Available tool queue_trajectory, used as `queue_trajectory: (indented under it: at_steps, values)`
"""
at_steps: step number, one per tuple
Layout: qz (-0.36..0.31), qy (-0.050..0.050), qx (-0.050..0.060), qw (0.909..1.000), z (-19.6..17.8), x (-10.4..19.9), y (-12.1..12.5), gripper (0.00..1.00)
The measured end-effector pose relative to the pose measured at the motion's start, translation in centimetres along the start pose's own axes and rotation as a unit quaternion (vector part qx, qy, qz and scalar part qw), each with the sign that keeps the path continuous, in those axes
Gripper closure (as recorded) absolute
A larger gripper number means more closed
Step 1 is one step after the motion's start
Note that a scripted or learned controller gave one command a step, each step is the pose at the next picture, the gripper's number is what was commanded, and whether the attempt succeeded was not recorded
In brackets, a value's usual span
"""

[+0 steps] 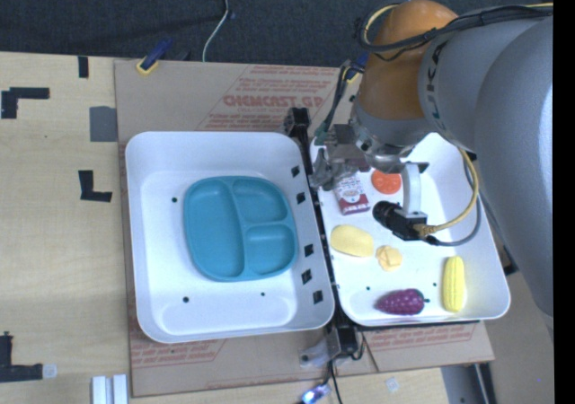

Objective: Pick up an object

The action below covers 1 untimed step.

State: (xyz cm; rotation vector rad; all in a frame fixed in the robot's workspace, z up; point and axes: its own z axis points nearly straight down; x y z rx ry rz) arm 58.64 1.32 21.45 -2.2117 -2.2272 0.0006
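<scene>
A plate (241,227) lies in the left bin (144,160). In the right bin (490,254), taking the lemon (352,241) as landmark: a carton (352,195) lies behind it, a small chunk (389,258) just right, grapes (400,303) in front to the right, corn (454,283) farther right.

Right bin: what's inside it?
In the right bin: a red packet, orange-red round piece, yellow lemon-like piece, small yellow piece, corn cob, purple grapes. The arm covers the bin's far part, so anything there is hidden.
</scene>
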Motion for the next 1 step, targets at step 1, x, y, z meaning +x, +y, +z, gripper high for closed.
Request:
queue_trajectory:
  at_steps: [1]
  values:
    - [0.0,0.0,0.0,1.0,-0.75,5.38,0.14,1.0]
